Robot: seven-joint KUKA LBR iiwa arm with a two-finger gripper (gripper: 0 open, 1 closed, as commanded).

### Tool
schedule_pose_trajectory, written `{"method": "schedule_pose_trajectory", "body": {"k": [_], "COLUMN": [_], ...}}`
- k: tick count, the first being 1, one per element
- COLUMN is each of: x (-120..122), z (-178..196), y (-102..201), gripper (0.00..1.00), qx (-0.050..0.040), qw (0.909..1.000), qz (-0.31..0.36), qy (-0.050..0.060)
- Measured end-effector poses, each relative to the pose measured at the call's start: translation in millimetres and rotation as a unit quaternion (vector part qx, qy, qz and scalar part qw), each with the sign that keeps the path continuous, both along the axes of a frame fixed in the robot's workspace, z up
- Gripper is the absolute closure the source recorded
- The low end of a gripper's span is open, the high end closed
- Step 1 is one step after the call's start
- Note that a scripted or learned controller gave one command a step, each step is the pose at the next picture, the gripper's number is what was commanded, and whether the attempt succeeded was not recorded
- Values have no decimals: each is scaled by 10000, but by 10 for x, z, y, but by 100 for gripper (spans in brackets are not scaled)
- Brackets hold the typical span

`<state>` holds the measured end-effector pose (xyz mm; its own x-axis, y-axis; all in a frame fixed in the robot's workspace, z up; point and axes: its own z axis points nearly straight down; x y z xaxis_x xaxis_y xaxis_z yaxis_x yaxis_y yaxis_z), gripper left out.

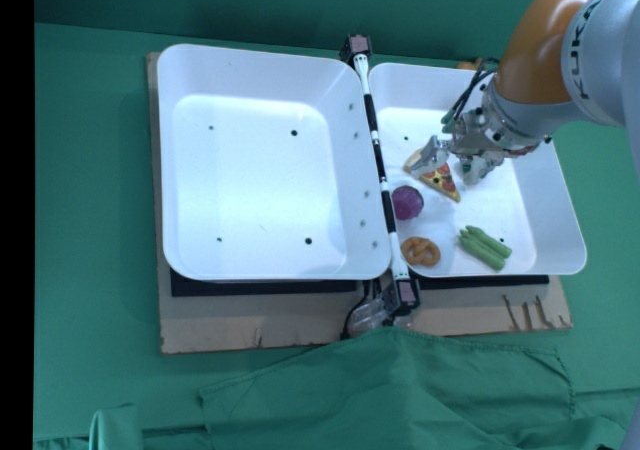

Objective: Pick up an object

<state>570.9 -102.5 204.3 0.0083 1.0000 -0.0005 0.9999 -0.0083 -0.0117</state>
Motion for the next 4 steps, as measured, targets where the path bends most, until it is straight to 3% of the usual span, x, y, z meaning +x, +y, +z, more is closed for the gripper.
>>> {"method": "schedule_pose_trajectory", "body": {"k": [1,2,3,4], "x": [218,954,972,1237], "z": [-125,-184,-39,-217], "y": [-226,-51,-64,-719], "gripper": [0,0,100,100], "qx": [-22,-16,-17,21], "qw": [9999,9999,9998,10000], "qz": [27,47,28,23], "qy": [-141,-137,-183,-73]}}
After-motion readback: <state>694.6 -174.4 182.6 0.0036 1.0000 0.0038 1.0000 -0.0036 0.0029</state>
